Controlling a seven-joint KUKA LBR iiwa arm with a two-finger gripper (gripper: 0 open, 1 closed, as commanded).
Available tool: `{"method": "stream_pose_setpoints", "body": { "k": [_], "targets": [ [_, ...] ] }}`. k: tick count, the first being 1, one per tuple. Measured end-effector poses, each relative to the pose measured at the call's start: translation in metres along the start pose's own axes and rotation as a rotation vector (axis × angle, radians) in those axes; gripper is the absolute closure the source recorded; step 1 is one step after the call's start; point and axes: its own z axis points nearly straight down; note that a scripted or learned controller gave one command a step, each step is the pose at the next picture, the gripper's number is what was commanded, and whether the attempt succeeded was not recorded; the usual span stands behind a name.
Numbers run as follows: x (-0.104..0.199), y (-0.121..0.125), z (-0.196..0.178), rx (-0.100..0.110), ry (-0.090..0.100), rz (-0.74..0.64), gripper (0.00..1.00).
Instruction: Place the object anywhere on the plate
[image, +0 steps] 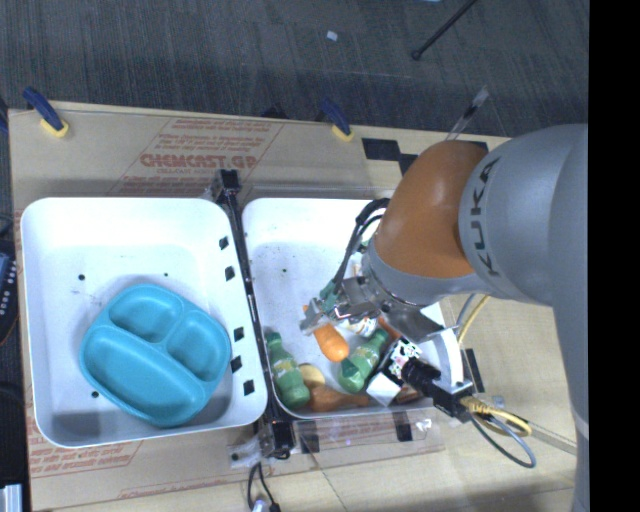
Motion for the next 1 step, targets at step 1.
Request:
{"method": "stream_pose_setpoints", "body": {
  "k": [1],
  "targets": [
    [0.0000,0.0000,0.0000,0.000,0.000,0.000,0.00]
  ]
}}
